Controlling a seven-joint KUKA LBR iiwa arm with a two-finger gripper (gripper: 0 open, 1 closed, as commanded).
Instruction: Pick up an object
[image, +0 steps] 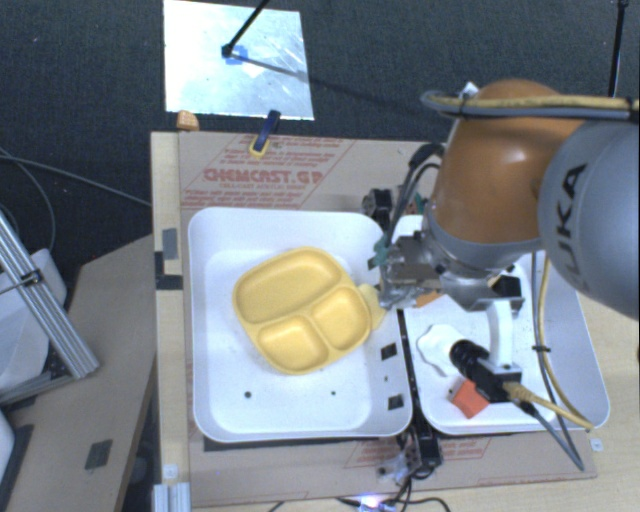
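Note:
A yellow divided plate (300, 310) lies tilted in the left white bin (220, 400), its right rim close to the bin's right wall. My gripper (388, 288) hangs low over that wall, right at the plate's right rim, where a bit of yellow shows beneath it. The grey and orange arm covers much of the right bin (585, 390). In the right bin an orange block (465, 401) rests near the front, and a white piece (433, 346) lies just behind it.
The bins sit on a cardboard sheet (270, 175) with red print. A small blue and yellow item (265, 133) lies at its far edge. A metal frame (40, 300) stands at the left.

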